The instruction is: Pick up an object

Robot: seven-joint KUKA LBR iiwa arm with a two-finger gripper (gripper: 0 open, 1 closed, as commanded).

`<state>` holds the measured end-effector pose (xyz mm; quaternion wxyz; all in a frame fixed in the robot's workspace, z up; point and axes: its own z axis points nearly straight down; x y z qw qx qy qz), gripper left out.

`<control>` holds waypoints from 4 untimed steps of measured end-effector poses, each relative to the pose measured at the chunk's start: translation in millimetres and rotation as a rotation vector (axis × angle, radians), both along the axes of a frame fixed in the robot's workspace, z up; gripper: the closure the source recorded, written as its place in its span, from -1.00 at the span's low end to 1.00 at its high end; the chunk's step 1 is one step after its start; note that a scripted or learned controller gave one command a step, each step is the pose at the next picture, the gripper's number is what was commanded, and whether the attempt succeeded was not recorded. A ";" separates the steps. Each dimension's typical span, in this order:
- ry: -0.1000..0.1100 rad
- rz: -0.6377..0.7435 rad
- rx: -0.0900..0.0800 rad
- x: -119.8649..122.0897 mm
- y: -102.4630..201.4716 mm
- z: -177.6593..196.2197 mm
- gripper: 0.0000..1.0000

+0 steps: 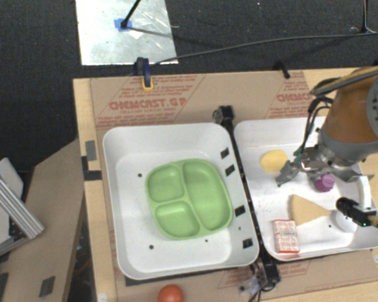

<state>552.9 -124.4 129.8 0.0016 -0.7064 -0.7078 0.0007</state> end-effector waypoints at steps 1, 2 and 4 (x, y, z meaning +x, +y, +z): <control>-0.001 -0.001 0.000 -0.1 0.5 -47.4 -1.00; -0.006 0.000 -0.001 1.4 0.1 -34.4 1.00; -0.012 0.002 -0.003 8.6 -6.9 72.4 1.00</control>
